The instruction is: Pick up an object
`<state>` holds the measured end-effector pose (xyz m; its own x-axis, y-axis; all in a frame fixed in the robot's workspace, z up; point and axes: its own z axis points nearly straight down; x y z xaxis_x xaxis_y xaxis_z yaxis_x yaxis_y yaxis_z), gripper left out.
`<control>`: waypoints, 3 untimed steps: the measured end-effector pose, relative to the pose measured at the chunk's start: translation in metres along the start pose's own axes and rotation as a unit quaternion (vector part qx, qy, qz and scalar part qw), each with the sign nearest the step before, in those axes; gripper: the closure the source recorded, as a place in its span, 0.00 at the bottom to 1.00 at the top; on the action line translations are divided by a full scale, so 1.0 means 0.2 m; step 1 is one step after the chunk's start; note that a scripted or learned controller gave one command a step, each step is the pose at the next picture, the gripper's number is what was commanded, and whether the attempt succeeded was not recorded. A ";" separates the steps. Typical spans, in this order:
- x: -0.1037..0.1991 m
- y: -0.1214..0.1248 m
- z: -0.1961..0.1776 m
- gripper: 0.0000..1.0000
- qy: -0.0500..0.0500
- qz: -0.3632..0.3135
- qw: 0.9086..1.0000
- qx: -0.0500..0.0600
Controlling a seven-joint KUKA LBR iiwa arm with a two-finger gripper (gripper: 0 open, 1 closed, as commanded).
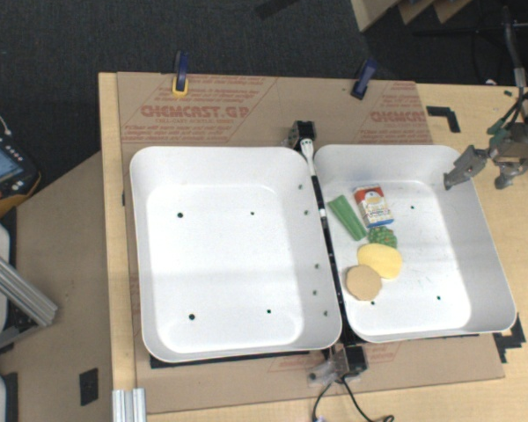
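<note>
The right bin [475,262] holds a cluster of small items near its left side. A green stick [345,217] lies slanted beside a small red and white box [373,206]. Below them are a green leafy piece [383,236], a yellow lump [381,259] and a tan round disc [363,282], the last two touching. My gripper [481,173] hangs over the bin's upper right corner, well right of the cluster. Its fingers are spread open with nothing between them.
The left bin [150,236] sits beside the right one, with a black divider strip [320,214] between them. Both rest on a cardboard sheet [246,104] held by two blue clamps [180,73] at the back edge.
</note>
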<state>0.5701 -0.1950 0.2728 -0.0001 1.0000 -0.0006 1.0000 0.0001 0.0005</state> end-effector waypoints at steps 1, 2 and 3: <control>0.00 0.00 -0.06 1.00 -0.001 0.000 1.000 -0.002; -0.06 -0.42 -0.08 1.00 0.001 0.002 1.000 0.002; -0.15 -0.46 0.12 1.00 0.001 0.001 1.000 0.002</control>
<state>0.4786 -0.2246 0.2494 0.0022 1.0000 0.0016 1.0000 -0.0022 -0.0034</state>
